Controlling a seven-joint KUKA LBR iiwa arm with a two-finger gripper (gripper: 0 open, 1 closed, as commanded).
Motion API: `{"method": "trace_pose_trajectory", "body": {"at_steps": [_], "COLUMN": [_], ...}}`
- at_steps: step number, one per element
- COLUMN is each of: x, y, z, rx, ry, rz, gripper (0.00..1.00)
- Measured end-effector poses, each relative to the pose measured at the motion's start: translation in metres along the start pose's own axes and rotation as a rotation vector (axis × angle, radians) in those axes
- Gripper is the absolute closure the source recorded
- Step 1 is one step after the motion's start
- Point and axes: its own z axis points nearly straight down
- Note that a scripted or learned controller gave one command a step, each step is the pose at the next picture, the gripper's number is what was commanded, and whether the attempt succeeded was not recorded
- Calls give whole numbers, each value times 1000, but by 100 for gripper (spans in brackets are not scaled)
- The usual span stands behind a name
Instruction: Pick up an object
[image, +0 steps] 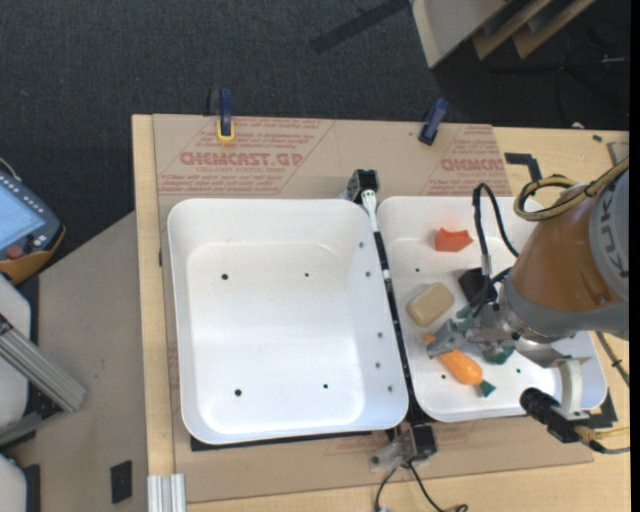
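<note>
In the right bin (590, 385), the gripper (478, 338) hovers low; its grip state I cannot tell. Just below it lies the orange carrot-like toy (461, 367); the approach seems underway, needing descent onto it

**Printed text on the bench board**

You can read red lettering on the brown board (300, 145) that lies under the two white bins. Behind the left bin (200, 230) the big word reads "CHEMCAST", followed by what looks like "GP"; the smaller lines printed above and below it are too fine for you to make out. Behind the right bin (420, 215) the same red print repeats, but you see just its first letters, roughly "CHEMCAS", before the arm's cables cover the rest. On the arm (580, 260) itself, dark letter strokes show at the picture's right edge, cut off and unreadable.
</note>
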Motion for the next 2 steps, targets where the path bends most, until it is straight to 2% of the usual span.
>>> {"method": "trace_pose_trajectory", "body": {"at_steps": [1,2], "x": [1,1], "y": [25,24], "z": [21,9], "rx": [-9,-11], "ry": [-2,-3], "rz": [-3,-2], "gripper": [0,100]}}
